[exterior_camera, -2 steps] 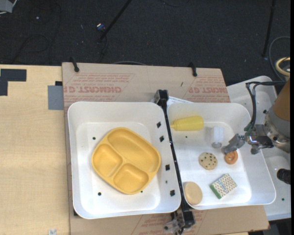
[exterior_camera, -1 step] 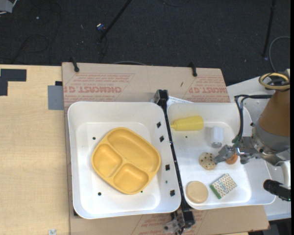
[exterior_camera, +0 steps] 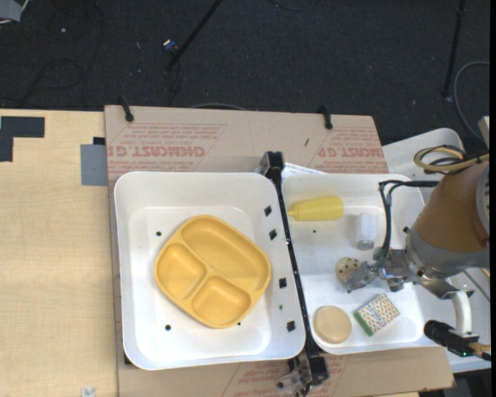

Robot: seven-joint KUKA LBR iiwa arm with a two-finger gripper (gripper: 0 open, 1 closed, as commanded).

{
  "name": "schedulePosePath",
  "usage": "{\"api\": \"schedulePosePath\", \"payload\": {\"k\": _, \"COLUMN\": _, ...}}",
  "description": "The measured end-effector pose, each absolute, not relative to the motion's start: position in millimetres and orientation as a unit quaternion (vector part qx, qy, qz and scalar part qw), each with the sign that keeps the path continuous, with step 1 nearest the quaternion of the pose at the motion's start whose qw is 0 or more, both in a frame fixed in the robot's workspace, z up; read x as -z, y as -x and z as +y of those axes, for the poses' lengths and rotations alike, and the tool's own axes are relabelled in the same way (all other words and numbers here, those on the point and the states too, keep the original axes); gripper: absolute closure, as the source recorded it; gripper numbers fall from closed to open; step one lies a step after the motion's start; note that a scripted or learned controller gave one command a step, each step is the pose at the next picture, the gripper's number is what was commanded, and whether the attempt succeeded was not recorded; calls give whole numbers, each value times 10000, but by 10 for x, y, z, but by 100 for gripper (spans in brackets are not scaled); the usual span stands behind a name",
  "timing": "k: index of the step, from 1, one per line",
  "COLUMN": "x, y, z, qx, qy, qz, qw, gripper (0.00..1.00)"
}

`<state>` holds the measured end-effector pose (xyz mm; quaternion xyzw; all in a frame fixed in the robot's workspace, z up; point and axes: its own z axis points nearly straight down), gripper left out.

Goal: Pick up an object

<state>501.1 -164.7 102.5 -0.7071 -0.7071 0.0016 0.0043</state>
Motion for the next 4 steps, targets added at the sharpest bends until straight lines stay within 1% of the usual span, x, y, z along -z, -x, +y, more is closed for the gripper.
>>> {"api": "schedulePosePath", "payload": {"k": 1, "x": -872, "y": -5009, "z": -1639, "qx": -7, "qy": 7074, "qz": -7068, "qw": 20, "gripper": 0}}
{"api": "schedulePosePath", "payload": {"k": 2, "x": -985, "y": -5016, "z": -1646, "qx": -1, "qy": 7083, "qz": -7059, "qw": 15, "gripper": 100}}
{"api": "schedulePosePath", "payload": {"k": 3, "x": -1468, "y": -4969, "z": -1569, "qx": 5, "qy": 7064, "qz": -7078, "qw": -2, "gripper": 100}}
{"api": "schedulePosePath", "payload": {"k": 4, "x": -1940, "y": -4883, "z": -1559, "qx": 2, "qy": 7066, "qz": -7076, "qw": 1, "gripper": 100}}
